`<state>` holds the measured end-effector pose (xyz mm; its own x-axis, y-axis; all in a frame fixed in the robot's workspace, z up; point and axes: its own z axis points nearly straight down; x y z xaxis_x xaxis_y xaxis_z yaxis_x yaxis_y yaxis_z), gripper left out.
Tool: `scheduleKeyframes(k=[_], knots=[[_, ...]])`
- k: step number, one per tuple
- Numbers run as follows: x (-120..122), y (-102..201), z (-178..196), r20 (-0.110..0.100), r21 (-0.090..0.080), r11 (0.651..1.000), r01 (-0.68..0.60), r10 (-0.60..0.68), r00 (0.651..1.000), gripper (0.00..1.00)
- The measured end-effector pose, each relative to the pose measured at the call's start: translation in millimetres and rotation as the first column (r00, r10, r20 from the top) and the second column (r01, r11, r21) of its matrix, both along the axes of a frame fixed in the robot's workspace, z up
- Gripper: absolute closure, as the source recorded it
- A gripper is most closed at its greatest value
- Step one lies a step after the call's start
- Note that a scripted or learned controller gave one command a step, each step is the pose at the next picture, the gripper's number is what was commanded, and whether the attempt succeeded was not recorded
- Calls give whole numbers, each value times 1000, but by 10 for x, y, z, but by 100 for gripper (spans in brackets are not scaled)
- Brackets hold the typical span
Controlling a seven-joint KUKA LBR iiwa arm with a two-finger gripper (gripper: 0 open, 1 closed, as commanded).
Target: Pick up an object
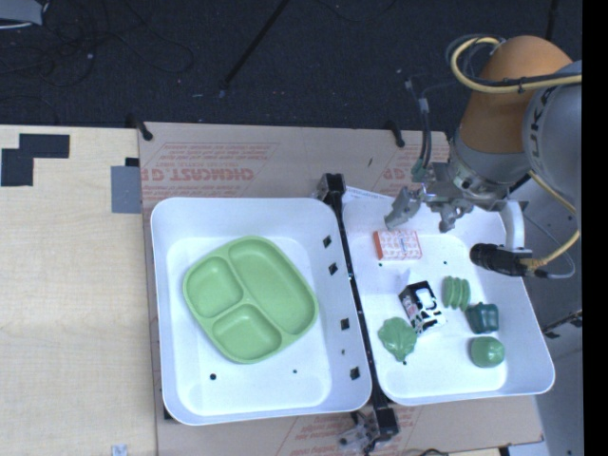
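Right bin contents: a flat white card with red print (397,245) at 11 o'clock; a black-and-white packet (421,306) tilted at centre; a ridged light-green piece (455,293) just beside it at 3 o'clock; a dark-green block (482,317); a rounded green piece (486,351) at 5 o'clock; a crumpled green lump (397,337) at 7 o'clock.

Green divided tray (249,297) glossy smooth plastic; white bins (180,369) likewise; bench (66,302) matt, probably wood.

Divided plate (249,298) in left bin (180,388), card (397,245) behind several small toys (439,319) in right bin (532,373)
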<state>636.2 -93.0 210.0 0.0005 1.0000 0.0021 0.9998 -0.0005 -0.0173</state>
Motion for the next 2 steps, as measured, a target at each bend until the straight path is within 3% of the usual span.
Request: scheduleKeyframes(k=[1,2], knots=[[26,-2,89,14,-1,1000,-1,1,1000,0],[18,87,-405,11,-1,1000,-2,2,1000,0]])
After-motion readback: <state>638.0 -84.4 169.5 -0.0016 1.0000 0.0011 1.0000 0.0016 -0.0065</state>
